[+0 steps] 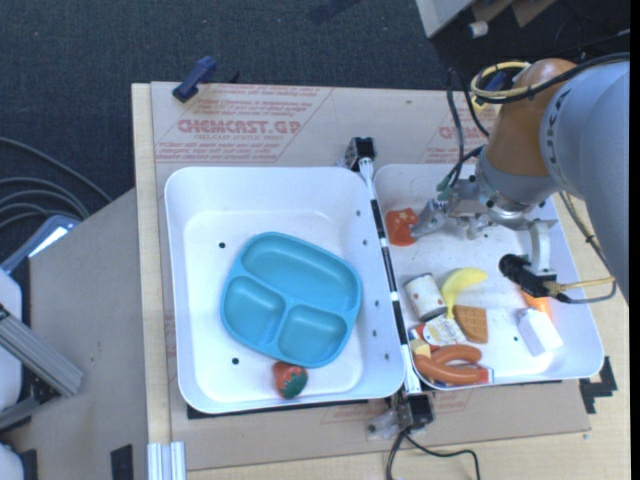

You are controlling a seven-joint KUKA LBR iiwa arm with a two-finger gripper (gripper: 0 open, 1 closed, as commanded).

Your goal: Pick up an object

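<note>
Here the claw (450,216) hovers just right of the orange toy (401,226).

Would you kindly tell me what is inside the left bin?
A blue divided tray and a strawberry-like toy beside its near edge lie in the left bin. Whatever is beneath the tray is covered.

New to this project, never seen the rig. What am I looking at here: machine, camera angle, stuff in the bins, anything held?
One camera, fixed above the bench, looks down at a slant. The grey arm with an orange band reaches in from the right; its gripper hangs over the right bin. I cannot tell whether it holds anything. The left bin holds a blue divided tray and a toy strawberry. The right bin holds small toy foods: an orange piece, a banana, a white can, a cracker and a hot dog.
</note>
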